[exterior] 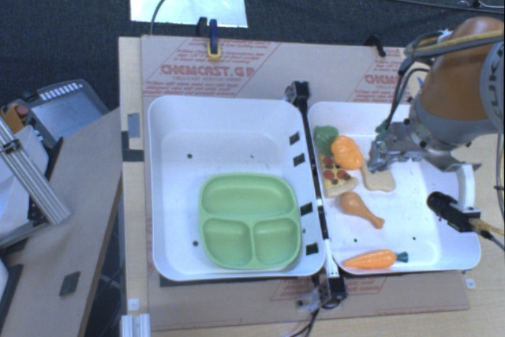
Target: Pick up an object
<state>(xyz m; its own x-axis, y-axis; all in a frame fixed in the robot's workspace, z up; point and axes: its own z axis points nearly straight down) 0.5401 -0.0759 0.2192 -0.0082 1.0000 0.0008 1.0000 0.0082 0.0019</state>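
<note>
1. Toy carrot point(371, 258), orange with a green tip, lies nearest the camera at the front of the right bin point(454, 252); just behind it lies a tan toy drumstick point(361, 209).
2. Pale bread-shaped toy point(381, 181), flat and beige, lies mid-bin, the probable target; the gripper point(377, 162) sits directly over its near edge; whether anything is gripped cannot be told.
3. Step judged: descent or grasp attempt; the next move calls for a firm closure, then a straight lift.
4. Farther left: pizza slice point(338, 179), orange fruit point(347, 152), green leaf point(325, 138); the left bin point(173, 170) holds a green divided plate point(250, 221).

A green 3-compartment tray point(251, 221) lies in the left bin point(170, 138).
</note>
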